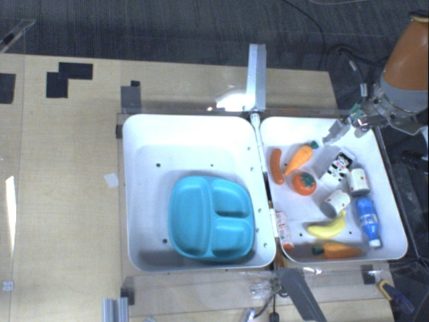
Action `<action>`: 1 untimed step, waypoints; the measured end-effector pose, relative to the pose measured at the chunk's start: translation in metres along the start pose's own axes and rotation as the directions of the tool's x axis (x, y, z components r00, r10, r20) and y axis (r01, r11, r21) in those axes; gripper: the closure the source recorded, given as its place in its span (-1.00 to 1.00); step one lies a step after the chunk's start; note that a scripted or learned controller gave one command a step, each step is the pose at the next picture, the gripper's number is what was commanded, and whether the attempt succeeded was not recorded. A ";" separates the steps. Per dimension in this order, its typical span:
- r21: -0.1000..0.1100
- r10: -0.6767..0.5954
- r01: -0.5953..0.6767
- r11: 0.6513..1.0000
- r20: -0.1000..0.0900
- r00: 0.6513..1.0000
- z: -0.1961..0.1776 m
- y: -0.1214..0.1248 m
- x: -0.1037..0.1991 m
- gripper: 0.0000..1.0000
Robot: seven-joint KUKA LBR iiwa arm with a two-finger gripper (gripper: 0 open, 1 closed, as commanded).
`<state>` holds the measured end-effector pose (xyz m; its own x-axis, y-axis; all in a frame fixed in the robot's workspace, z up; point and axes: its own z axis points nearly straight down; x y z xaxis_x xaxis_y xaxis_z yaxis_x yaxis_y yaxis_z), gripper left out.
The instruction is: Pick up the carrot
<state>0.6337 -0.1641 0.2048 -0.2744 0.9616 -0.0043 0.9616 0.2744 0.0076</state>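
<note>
The carrot (299, 157), orange with a small green top, lies tilted in the far left part of the right bin (395, 243). A second long orange vegetable (338, 250) lies along that bin's near wall. My gripper (343, 129) hangs over the far side of the right bin, up and to the right of the carrot and apart from it. Nothing is visibly held in it. The arm's orange band (409, 56) shows at the right edge.
Around the carrot lie a red sausage (275, 165), a tomato (305, 183), a banana (328, 227), a blue bottle (366, 220) and small white containers (338, 166). The left bin (144, 180) holds a blue divided plate (211, 217).
</note>
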 end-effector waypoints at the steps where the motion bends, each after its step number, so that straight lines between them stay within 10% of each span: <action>1: 0.001 0.057 -0.057 0.998 -0.001 0.998 0.099 -0.016 0.003 -1.00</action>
<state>0.6183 -0.1653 0.1054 -0.2190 0.9757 -0.0029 0.9757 0.2190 0.0068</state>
